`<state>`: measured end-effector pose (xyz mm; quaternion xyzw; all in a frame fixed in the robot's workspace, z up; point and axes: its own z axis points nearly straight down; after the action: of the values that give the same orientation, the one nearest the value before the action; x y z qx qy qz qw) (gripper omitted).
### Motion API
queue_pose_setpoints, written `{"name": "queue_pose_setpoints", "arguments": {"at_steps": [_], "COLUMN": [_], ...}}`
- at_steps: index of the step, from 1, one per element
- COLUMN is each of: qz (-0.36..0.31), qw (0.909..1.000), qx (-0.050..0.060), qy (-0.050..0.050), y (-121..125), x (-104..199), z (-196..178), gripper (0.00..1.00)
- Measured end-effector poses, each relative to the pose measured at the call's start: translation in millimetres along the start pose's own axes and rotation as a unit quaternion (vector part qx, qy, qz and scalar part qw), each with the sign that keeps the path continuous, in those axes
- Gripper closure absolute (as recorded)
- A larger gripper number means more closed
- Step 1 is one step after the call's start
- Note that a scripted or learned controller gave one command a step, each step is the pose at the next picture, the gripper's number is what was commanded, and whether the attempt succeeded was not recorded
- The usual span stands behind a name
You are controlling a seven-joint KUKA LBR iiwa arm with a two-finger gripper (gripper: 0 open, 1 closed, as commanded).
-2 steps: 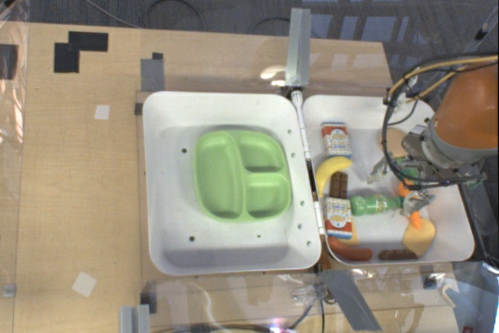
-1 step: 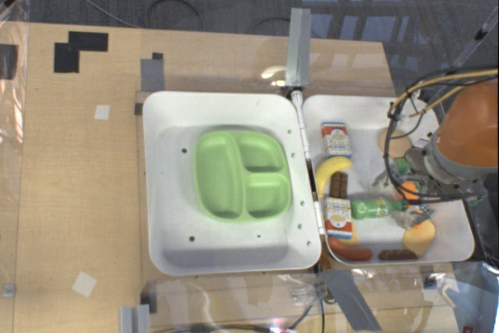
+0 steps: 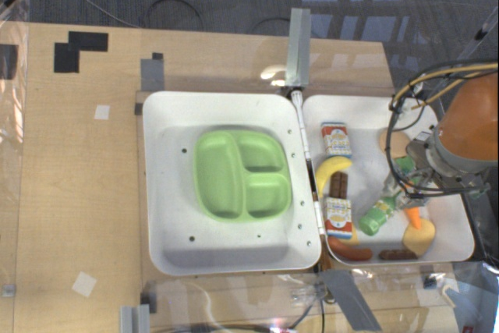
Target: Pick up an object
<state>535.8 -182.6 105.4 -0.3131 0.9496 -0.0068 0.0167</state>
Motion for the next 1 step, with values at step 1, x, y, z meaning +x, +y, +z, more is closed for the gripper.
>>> {"name": "queue_pose_setpoints", "arguments": {"at_steps": [1], "qz": [0.003], "qw": [1.0000], "qx": [-0.003], "qy": [0.005], "y": [-35.8], "x": [-71.5], "z": [-138.5], "gripper": [1.00]}}
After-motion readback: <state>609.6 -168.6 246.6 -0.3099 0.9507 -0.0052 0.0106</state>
